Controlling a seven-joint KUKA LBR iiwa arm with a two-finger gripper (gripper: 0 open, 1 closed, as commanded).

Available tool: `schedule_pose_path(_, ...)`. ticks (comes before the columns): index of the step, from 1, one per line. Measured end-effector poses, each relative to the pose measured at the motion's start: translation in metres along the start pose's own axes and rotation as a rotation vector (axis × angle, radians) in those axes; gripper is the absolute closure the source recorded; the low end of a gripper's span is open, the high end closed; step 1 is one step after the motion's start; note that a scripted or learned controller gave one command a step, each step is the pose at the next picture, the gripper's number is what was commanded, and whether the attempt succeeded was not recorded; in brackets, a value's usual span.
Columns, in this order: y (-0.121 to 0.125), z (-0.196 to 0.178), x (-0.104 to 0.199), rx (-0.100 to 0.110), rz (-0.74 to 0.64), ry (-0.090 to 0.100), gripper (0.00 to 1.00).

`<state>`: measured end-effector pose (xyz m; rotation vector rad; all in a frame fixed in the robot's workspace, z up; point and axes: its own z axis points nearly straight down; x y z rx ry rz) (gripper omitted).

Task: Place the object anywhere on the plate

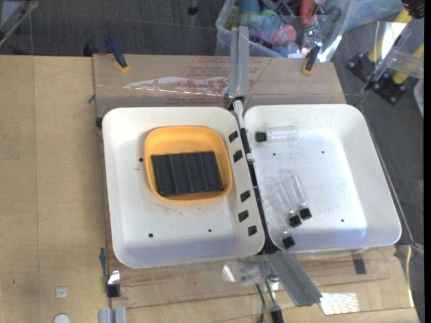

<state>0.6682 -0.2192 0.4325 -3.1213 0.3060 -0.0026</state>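
With the ribbed black object on the orange plate, we cannot tell the jaw state and judge that snagging could drag it off.

No legible text anywhere on the bench.

There's reddish print on the clear plastic sheet taped to the brown cardboard behind the two bins, but it's too blurred to make out a single word. The small white paper label at the front edge of the bench shows no characters that can be read, and the black ridged block on the orange plate carries no visible marking.
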Motion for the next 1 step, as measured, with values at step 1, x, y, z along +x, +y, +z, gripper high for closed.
schedule_pose_path(1,-0.0004,-0.0011,-0.0001,0.0,-0.002,-0.001,1.0)
